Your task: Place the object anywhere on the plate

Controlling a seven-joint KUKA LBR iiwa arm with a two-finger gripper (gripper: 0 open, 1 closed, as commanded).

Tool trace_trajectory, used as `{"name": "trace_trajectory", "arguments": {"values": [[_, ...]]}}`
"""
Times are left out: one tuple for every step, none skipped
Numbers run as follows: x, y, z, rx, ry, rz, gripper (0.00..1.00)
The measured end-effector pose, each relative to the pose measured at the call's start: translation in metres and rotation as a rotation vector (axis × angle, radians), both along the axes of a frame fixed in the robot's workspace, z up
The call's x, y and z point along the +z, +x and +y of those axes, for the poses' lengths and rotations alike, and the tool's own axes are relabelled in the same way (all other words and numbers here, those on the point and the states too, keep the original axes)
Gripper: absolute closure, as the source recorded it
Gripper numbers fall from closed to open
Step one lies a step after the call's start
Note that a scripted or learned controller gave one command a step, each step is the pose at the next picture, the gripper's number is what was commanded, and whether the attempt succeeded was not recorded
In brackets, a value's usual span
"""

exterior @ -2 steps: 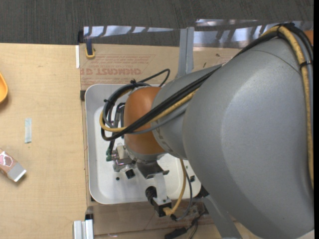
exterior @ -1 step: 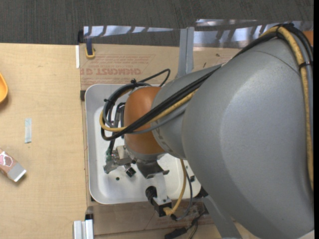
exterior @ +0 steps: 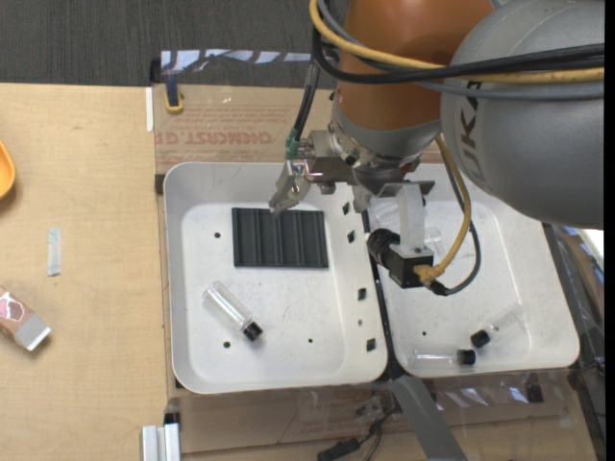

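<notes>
A dark ribbed plate [exterior: 281, 238] lies flat in the back half of the left bin [exterior: 187, 286]. A clear vial with a black cap [exterior: 232, 312] lies on the bin floor in front of the plate's left corner, apart from it. My gripper [exterior: 322, 198] hangs over the plate's back edge, under the orange wrist. One finger [exterior: 285, 193] sits at the plate's back rim and the other stands near the bins' divider. The gripper is open, and I see nothing between the fingers. Two more clear vials [exterior: 485, 334] lie at the front of the right bin [exterior: 538, 353].
The big grey and orange arm covers the back of the right bin. A black and yellow cable unit [exterior: 408, 265] hangs beside the gripper over the divider. A cardboard sheet [exterior: 231, 128] lies behind the bins. Small items [exterior: 24, 323] rest on the wooden bench at left.
</notes>
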State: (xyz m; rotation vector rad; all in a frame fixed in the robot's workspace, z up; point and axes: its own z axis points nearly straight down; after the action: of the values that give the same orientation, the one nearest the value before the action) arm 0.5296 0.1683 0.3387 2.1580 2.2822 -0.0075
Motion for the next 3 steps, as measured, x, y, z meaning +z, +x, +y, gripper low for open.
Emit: {"name": "trace_trajectory", "arguments": {"values": [[0.007,0.000,0.000,0.002,-0.004,0.004,1.00],[-0.097,-0.036,0.025,0.179,0.001,0.002,1.00],[-0.097,-0.036,0.025,0.178,0.001,0.002,0.00]]}}
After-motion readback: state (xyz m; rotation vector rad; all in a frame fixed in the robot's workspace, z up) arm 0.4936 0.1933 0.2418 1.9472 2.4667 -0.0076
